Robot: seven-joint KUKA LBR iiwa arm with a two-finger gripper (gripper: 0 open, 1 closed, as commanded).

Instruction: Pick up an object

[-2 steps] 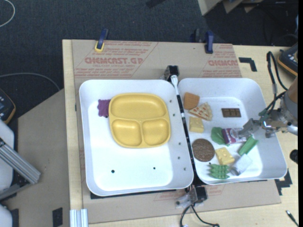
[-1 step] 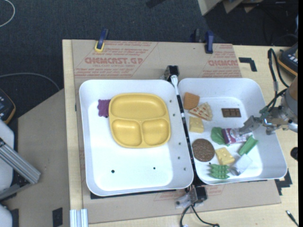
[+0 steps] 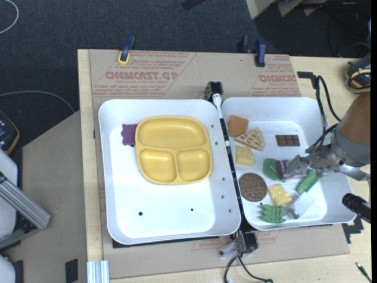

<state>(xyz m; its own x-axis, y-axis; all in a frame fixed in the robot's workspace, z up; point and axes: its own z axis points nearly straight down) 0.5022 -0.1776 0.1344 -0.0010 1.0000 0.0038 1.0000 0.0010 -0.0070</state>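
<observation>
Two white bins: one yellow tray, nine food toys.

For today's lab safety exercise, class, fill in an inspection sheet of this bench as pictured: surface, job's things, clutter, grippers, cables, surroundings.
Surface: cardboard-covered bench bearing a left bin and a right bin, side by side.
Job's things: right bin holds toy food, including a brown round patty, a chocolate bar, a yellow cheese block and a green leafy piece.
Clutter: yellow divided tray in the left bin, a purple piece at its left edge.
Grippers: gripper low over the right bin's right side; jaws' state unclear.
Cables: black cable near the arm.
Surroundings: dark carpet; clamps on the far edge.
</observation>
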